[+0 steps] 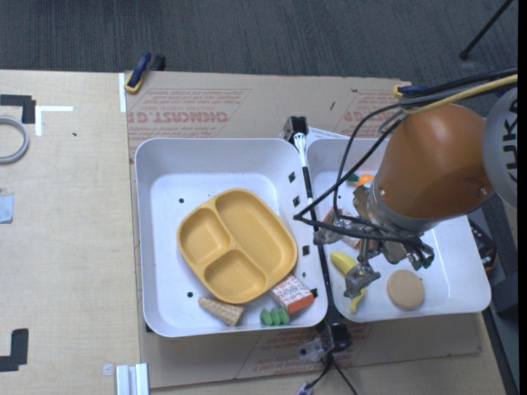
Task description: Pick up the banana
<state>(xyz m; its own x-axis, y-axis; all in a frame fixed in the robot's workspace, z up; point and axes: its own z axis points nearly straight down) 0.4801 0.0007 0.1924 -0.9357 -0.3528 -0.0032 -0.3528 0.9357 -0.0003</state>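
The banana point(341, 262) is yellow and lies near the front left corner of the right bin point(461, 301). One end shows at the left of the gripper, and a small yellow tip pokes out below it. My gripper point(361, 281) hangs right over the banana's middle and hides that part. The grey arm with its orange band point(432, 163) covers most of the right bin behind it.
A tan round bun point(405, 290) lies just right of the gripper. The left bin point(156, 220) holds a yellow divided plate point(237, 245), a waffle cone point(221, 309), a green item point(276, 316) and a red carton point(293, 296). Black cables cross the wall between the bins.
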